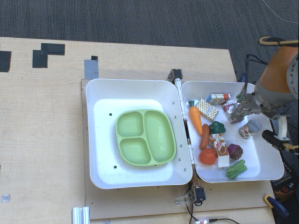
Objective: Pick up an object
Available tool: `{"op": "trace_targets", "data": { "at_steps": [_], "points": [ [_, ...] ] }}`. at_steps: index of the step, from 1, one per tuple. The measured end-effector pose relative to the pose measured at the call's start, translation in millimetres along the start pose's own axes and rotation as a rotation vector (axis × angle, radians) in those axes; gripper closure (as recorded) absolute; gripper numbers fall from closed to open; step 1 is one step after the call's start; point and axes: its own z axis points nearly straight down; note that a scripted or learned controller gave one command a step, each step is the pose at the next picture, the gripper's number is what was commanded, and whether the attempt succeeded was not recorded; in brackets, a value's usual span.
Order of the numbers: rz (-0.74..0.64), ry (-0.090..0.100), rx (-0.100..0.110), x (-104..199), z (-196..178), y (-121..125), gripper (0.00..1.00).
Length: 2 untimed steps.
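Pale green divided plate, orange carrot, red tomato, white bins

Pale, matt wood-grain bench, smooth, with dull grey and black tape patches; beyond it, ribbed dark carpet, rough and unshining. Two bins of smooth white plastic with a soft sheen, the left one bearing a light green tray of satin plastic with faint highlights on its rims. Glossy plastic toy food on the right: orange carrot, red tomato, green pepper, purple piece, beside printed card-like packets; semi-gloss orange arm shell above grey metal.
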Motion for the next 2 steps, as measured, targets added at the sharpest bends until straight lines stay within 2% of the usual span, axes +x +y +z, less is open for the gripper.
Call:
{"op": "trace_targets", "data": {
  "at_steps": [1,2],
  "points": [
    [0.0,0.0,0.0,0.1,0.2,-0.1,0.0],
    [-0.002,0.0,-0.004,0.5,-11.1,1.5,1.0]
  ]
}}
